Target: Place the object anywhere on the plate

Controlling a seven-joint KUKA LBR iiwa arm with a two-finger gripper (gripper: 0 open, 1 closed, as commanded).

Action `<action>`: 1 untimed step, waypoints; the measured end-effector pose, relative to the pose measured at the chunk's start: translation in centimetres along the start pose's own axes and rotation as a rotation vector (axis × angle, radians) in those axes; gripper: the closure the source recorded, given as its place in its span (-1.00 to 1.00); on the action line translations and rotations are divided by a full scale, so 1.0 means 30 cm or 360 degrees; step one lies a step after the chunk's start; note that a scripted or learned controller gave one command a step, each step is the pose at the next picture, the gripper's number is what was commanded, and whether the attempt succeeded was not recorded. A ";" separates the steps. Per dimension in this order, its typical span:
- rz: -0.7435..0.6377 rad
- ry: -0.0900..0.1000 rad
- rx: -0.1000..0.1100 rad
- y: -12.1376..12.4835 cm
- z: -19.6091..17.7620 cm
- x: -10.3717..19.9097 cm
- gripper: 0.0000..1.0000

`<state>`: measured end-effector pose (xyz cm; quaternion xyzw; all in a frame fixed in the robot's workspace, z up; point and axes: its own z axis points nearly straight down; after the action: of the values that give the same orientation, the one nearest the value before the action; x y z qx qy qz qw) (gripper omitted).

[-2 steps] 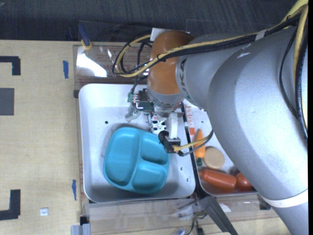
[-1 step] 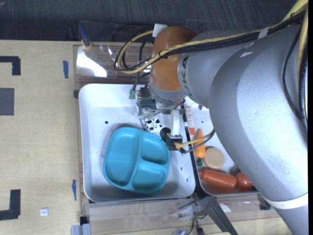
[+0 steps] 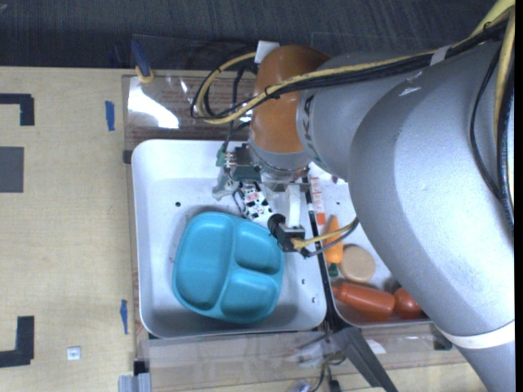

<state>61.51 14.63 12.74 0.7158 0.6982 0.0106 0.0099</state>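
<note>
The pincer (image 3: 260,205) hangs just above the blue plate's (image 3: 229,269) upper rim, positioned for release. Its opening and contents: cannot tell.

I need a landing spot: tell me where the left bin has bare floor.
Bare floor lies in the left bin, between its left wall and the blue divided plate, and along the top left. It is crowded top right, where the gripper hangs over the plate's edge.
</note>
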 end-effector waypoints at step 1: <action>0.0000 0.0000 0.0000 0.000 0.000 0.000 -1.00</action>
<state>61.51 14.63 12.73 0.7158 0.6982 0.0105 0.0098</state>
